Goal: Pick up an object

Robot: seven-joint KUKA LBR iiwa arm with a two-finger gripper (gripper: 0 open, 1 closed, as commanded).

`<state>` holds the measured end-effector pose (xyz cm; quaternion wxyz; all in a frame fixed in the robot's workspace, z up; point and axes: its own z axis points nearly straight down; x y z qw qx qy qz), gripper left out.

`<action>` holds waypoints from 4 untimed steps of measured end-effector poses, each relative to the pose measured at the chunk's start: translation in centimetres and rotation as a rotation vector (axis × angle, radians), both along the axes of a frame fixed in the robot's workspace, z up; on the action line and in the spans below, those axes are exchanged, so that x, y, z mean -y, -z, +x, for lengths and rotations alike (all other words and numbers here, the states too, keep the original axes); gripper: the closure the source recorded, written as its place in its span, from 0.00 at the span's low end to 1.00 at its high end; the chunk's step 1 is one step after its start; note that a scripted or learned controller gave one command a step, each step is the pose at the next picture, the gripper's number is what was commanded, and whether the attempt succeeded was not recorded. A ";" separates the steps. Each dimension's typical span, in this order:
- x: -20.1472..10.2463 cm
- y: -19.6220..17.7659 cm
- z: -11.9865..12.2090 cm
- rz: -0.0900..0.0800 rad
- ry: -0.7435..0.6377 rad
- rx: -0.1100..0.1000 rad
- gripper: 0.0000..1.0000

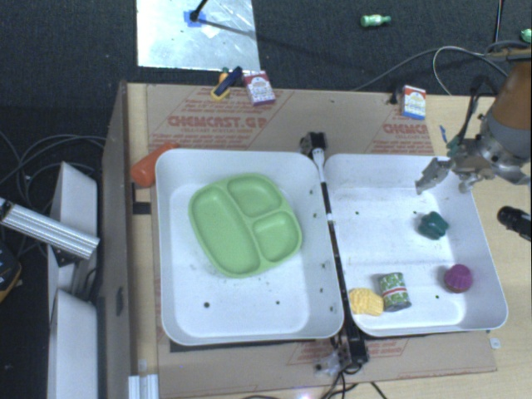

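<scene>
One can [394, 292] lies tilted.

left bin [179, 306]: divided plate [244, 224]; right bin [486, 302]: can [393, 291] beside corn [366, 302], front edge

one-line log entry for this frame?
phase: approach | gripper: open, holding nothing, above right bin far edge | nearest: teal object | also in bin: purple object, can, yellow object

Cardboard-topped bench [249, 116], two white bins [179, 223] side by side
</scene>
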<state>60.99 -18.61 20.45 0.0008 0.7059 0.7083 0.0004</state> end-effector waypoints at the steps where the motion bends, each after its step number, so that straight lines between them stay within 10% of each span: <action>1: 2.1 4.0 -0.6 -0.001 0.002 0.000 0.00; 2: 2.0 10.1 -1.5 0.000 0.002 -0.002 0.00; 3: 2.0 8.9 -1.4 -0.001 0.000 0.003 1.00; 4: -7.5 1.0 4.2 0.002 -0.002 0.004 1.00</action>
